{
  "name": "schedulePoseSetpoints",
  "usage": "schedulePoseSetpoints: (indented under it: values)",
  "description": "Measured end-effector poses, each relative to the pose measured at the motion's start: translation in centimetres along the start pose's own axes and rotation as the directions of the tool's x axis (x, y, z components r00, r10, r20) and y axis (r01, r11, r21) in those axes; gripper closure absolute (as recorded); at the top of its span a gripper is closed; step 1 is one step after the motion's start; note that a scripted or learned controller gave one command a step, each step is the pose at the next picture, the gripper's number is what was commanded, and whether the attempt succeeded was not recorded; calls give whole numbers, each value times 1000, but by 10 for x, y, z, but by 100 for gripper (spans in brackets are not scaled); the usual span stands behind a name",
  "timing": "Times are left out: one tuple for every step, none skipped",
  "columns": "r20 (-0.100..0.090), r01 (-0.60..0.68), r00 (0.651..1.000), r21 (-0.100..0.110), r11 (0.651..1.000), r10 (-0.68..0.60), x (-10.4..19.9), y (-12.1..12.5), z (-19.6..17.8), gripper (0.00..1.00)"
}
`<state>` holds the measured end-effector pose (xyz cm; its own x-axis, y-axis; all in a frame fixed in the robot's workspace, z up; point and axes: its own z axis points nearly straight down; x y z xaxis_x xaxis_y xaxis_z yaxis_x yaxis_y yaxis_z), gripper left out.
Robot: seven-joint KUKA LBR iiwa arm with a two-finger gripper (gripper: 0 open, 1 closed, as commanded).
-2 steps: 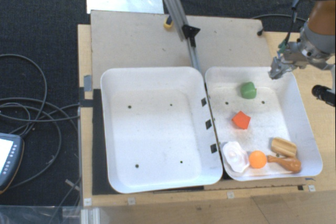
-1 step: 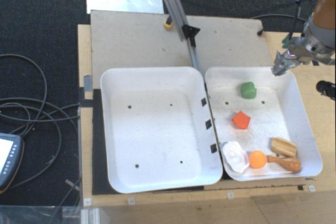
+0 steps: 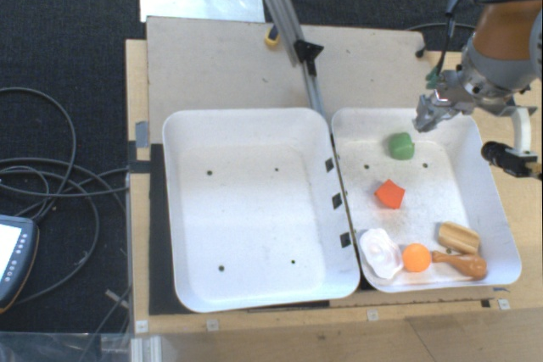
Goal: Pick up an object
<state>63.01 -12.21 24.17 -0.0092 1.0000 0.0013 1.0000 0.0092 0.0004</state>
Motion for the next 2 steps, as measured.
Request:
schedulePoseSetpoints:
  values:
    - [-1, 1, 1000, -1, 1000, -1, 55, -24, -3, 100]
    - [-1, 0, 1000, 1, 1000, 0, 96, -39, -1, 100]
